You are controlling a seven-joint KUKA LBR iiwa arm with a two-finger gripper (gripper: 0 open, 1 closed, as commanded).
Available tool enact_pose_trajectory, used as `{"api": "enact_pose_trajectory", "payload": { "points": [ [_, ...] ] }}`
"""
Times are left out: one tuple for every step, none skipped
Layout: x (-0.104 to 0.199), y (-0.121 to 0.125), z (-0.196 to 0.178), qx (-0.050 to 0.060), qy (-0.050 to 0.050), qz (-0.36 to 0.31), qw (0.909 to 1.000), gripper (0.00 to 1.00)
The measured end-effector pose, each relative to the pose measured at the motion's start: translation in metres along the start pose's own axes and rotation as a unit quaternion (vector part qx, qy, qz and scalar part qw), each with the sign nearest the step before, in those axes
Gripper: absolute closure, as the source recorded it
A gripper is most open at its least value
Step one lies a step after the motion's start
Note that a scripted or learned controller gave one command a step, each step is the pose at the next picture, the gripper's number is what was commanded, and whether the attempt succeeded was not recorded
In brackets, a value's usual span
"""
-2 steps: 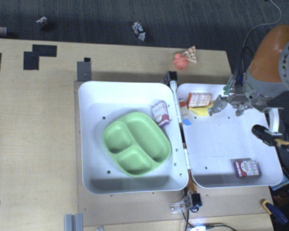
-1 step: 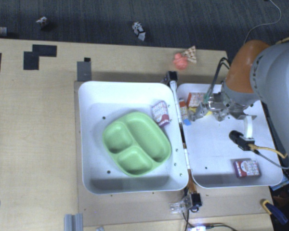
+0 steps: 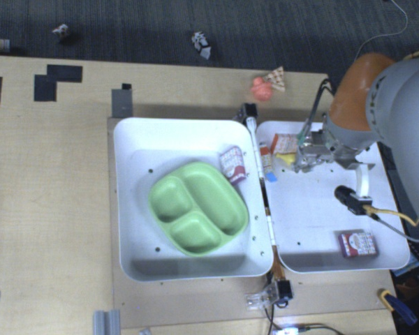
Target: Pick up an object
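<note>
You see the hand (image 3: 306, 160) low in the far left part of the right shallow white bin (image 3: 314, 215), with the grey arm with its orange band (image 3: 356, 96) reaching in from the right. From this angle you cannot tell whether the hand is open or closed, and nothing can be seen gripped in it.

The things closest to the hand are a red and white printed carton (image 3: 283, 144), lying just to its left against the far wall of that bin, and a small yellow piece (image 3: 286, 159) just beside the hand, on the carton's near side. It is not clear whether the hand touches the yellow piece. A small blue piece (image 3: 269, 177) lies further towards you, near the bin's left wall. A dark red rectangular packet (image 3: 357, 243) lies flat in the near right part of the same bin, well apart from the hand.

In the left shallow white bin (image 3: 136, 152) you have a pale green three-compartment plastic plate (image 3: 197, 206) lying across the middle. A small red and white packet (image 3: 232, 163) sits at its far right edge, close to the wall between the two bins.

On the pale wooden counter (image 3: 49, 187) behind the bins, a pink rounded thing (image 3: 262, 88) lies beside a small beige scrap (image 3: 276, 79).
</note>
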State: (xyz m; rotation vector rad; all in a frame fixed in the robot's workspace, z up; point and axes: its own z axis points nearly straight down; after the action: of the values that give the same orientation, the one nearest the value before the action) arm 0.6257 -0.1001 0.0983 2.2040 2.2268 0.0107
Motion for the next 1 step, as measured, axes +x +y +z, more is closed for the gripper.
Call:
{"api": "enact_pose_trajectory", "payload": {
  "points": [
    [-0.0808, -0.0441, -0.0994, 0.002, -0.001, 0.004, 1.0000, 1.00]
  ]
}}
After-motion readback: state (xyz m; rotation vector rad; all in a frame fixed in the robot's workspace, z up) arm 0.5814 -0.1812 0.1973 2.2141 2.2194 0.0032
